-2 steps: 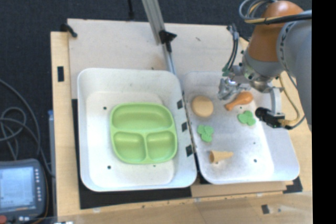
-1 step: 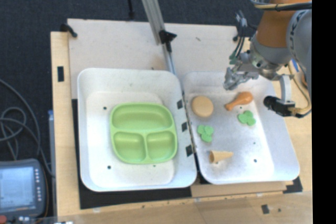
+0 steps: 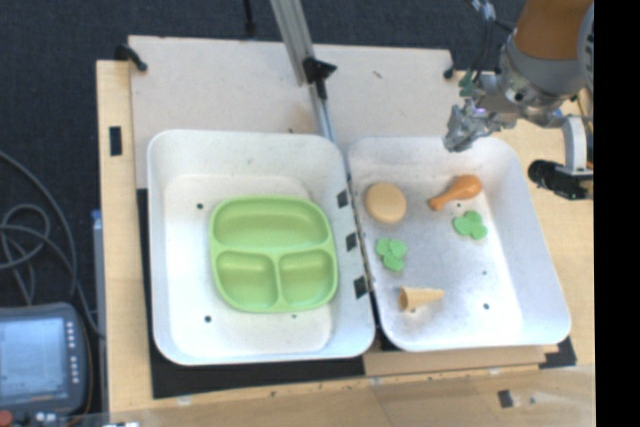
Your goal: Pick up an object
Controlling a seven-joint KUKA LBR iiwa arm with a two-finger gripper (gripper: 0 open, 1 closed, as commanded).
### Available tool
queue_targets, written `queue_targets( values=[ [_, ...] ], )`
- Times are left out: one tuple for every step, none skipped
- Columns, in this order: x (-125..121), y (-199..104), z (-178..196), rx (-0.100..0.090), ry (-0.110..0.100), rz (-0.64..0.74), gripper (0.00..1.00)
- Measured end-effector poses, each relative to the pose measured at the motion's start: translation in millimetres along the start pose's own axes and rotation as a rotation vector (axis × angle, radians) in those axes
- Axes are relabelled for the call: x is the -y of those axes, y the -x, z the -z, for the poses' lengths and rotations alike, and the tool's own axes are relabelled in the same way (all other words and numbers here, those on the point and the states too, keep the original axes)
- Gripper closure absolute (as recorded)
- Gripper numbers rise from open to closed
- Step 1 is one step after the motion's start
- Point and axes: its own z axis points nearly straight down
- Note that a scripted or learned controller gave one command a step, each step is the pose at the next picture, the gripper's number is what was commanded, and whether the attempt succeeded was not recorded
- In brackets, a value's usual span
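Now my gripper (image 3: 458,137) hangs at the upper right of the frame, above the far rim of the right bin (image 3: 535,265). How far it is open, I cannot tell. Nothing is visibly in its hold. In this bin lie a tan round piece (image 3: 384,202), an orange drumstick (image 3: 456,191), two green pieces (image 3: 391,253) (image 3: 469,225) and a small cone (image 3: 420,297). The left bin (image 3: 180,245) bears a green divided tray (image 3: 272,252).

Divided tray (image 3: 272,253) in left bin (image 3: 170,165); bun (image 3: 385,202), drumstick (image 3: 455,191), cone (image 3: 419,297) in right bin (image 3: 530,255).
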Motion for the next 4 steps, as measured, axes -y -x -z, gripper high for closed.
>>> queue_targets(
  values=[
    [21, -47, -4, -0.001, -0.008, 0.002, 1.00],
    [34, -96, -19, -0.002, -0.009, 0.003, 1.00],
    [40, -158, -23, -0.003, -0.008, 0.005, 1.00],
    [49, -213, -16, -0.004, -0.007, 0.006, 1.00]
  ],
)
